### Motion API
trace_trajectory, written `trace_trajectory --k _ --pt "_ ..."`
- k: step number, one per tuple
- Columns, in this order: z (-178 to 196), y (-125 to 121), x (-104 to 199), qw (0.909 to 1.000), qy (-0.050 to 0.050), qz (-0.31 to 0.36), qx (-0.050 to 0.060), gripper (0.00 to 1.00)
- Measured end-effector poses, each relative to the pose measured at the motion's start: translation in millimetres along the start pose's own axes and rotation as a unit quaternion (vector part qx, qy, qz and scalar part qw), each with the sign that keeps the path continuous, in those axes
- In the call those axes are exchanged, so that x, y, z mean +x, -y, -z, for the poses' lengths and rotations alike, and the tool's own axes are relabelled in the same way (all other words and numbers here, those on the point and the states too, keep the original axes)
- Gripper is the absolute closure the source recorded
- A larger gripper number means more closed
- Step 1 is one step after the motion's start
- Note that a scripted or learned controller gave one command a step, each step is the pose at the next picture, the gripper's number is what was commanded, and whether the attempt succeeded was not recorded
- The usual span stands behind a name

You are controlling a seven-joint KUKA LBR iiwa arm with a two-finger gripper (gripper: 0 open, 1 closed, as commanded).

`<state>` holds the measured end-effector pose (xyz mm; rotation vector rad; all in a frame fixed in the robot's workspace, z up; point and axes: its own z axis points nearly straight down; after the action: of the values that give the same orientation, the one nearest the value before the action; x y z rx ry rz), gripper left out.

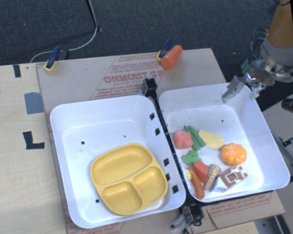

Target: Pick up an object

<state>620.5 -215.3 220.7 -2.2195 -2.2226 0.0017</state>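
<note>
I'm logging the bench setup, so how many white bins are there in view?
2. The left bin holds a yellow divided tray; the right bin beside it holds the toy food.

Floor: dark carpet (185,5), top of view.
Bench: pale wood (14,175), black tape marks.
Board: brown cardboard (125,79) w/ red print.
</note>
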Motion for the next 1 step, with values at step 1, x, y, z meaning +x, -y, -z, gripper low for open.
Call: trace_trajectory --k 1 --pt "-116.8 52.6 78.6 1.0000 -0.003 0.002 0.007 0.00"
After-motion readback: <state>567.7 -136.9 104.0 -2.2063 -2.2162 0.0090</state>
